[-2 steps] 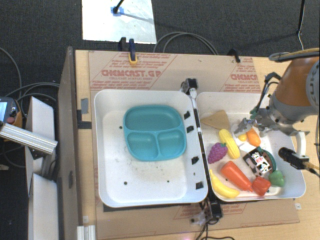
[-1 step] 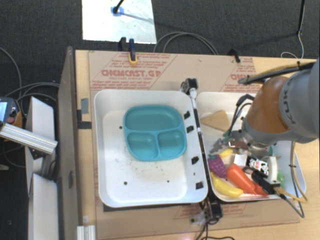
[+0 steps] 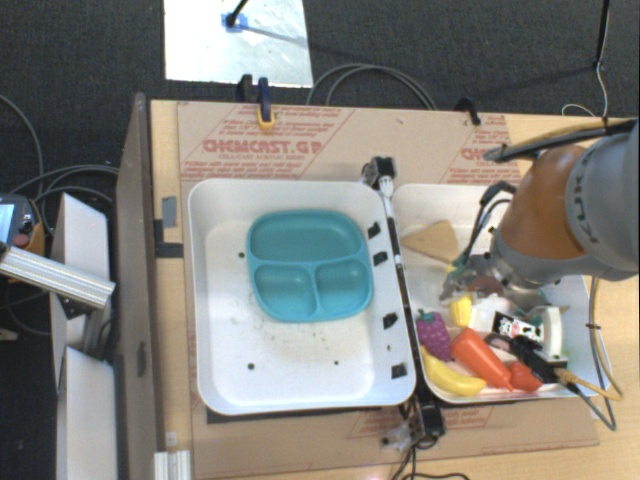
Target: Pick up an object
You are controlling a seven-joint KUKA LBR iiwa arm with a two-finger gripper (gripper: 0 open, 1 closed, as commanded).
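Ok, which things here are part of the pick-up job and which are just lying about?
Part of the job:
gripper
right bin
purple grapes
banana
orange carrot
tan wedge

Just lying about:
left bin
teal divided plate
clamp
cables

Left bin (image 3: 215, 298): lots of open floor around the teal divided plate (image 3: 308, 266) in its middle.
Right bin (image 3: 425, 203): the arm (image 3: 560, 218) covers most of it.
Lower right corner: crowded with toy grapes (image 3: 434, 334), a banana (image 3: 450, 376) and a carrot (image 3: 481, 358), close together.
Upper part of right bin: a tan wedge (image 3: 434, 240) lies there, with bare floor beside it.
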